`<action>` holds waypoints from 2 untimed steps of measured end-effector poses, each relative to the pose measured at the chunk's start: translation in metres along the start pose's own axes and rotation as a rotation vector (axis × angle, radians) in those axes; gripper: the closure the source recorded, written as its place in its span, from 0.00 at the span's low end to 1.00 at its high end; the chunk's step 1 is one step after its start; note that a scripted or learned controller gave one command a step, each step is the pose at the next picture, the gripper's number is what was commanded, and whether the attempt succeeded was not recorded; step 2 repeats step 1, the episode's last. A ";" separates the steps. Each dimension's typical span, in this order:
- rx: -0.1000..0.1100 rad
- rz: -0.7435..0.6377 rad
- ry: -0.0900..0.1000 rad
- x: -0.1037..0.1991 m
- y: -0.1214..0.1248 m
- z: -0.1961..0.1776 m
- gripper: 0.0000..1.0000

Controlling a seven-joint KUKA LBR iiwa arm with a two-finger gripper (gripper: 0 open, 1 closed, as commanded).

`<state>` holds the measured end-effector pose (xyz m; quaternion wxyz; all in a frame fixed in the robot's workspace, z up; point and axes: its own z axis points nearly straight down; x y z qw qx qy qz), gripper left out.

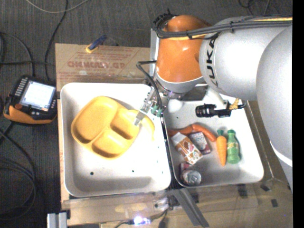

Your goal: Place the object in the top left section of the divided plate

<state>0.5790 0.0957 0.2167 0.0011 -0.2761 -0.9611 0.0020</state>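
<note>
A yellow divided plate (97, 122) lies tilted in the left white bin (85, 179). It has three compartments. My gripper (144, 112) hangs over the plate's right edge, close to the wall between the two bins. The orange band and the grey arm above it cover the top of the right bin. I see nothing held at the gripper's tip. In the right bin (247, 170) lie an orange carrot (221, 148), a green bottle (232, 147), a red-orange sausage-like piece (199, 128), a snack packet (186, 148) and a dark packet (201, 142).
A silver can (191, 176) lies at the front of the right bin. Behind the left bin sits a cardboard sheet (95, 63) with a blue and yellow item (96, 43) on it. A handheld control pendant (32, 100) rests on the floor at left.
</note>
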 end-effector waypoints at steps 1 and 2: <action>-0.001 -0.107 0.000 0.008 0.018 0.006 1.00; -0.001 -0.107 0.000 0.008 0.018 0.006 1.00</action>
